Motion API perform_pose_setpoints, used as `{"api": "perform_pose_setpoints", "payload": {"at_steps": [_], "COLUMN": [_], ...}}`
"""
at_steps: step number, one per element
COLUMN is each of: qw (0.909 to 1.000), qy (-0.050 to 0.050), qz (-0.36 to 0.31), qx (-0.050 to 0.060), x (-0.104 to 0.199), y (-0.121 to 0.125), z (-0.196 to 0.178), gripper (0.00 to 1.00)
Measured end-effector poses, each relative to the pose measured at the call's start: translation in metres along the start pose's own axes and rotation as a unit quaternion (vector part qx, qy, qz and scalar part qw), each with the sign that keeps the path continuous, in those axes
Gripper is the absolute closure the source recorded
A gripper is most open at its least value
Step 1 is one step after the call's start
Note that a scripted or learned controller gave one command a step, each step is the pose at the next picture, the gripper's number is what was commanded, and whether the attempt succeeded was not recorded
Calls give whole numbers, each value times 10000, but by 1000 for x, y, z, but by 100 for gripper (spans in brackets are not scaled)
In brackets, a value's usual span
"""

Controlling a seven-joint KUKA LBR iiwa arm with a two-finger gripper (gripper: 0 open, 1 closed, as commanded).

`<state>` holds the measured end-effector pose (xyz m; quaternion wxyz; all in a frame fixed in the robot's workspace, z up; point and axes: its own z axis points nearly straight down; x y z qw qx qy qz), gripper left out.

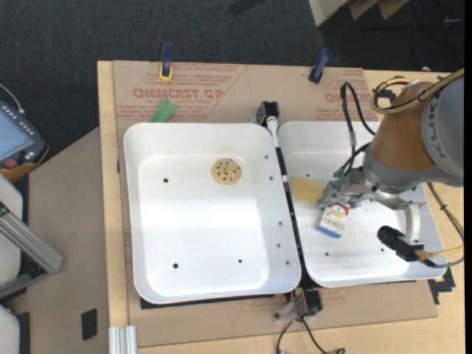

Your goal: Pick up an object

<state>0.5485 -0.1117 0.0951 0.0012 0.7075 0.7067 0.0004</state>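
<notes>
A round tan cookie (226, 171) lies in the left bin (147, 198), towards its back. In the right bin (354, 268) a pale yellow flat piece (306, 189) rests near the left wall, and a small white carton with red and blue print (333, 220) stands just to its lower right. My gripper (341, 195) hangs low over the right bin, directly above the carton's top and beside the yellow piece. The wrist hides the fingertips, and nothing can be seen held between them.
The grey arm with its orange band (402, 135) covers the right bin's back right part. A green strip (163, 111) lies on the cardboard behind the left bin. Blue clamps (320, 65) hold the board's far edge.
</notes>
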Motion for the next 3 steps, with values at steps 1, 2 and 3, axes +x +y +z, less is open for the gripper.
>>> {"api": "perform_pose_setpoints", "payload": {"at_steps": [1, 2, 3], "qw": [10000, 10000, 10000], "qy": [21, 10, 13], "qz": [-37, -44, -42], "qx": [-16, -26, 3], "x": [70, 126, 193], "y": [-45, 8, 6], "z": [-95, -124, -121], "gripper": [100, 100, 100]}}
